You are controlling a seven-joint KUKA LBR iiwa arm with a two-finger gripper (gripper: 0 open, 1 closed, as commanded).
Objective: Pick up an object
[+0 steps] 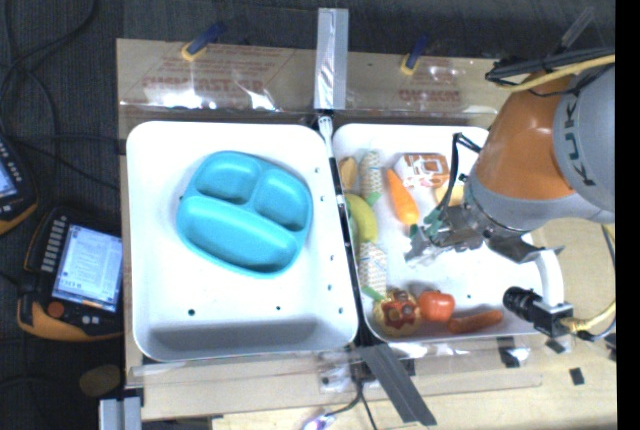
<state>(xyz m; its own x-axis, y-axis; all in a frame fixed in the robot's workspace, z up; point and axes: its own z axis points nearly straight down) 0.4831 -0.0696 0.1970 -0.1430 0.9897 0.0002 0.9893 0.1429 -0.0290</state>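
Carrot [402,201], banana [361,216], tomato [437,304]: one each; gripper [424,240] state unclear.

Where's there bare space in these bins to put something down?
Left bin: bare floor in front of and beside the blue tray. Right bin: crowded along its left wall and front edge with toy food; the gripper hangs over its middle.

Blue tray [245,210] in left bin [150,318], toy food [402,201] in right bin [480,140].
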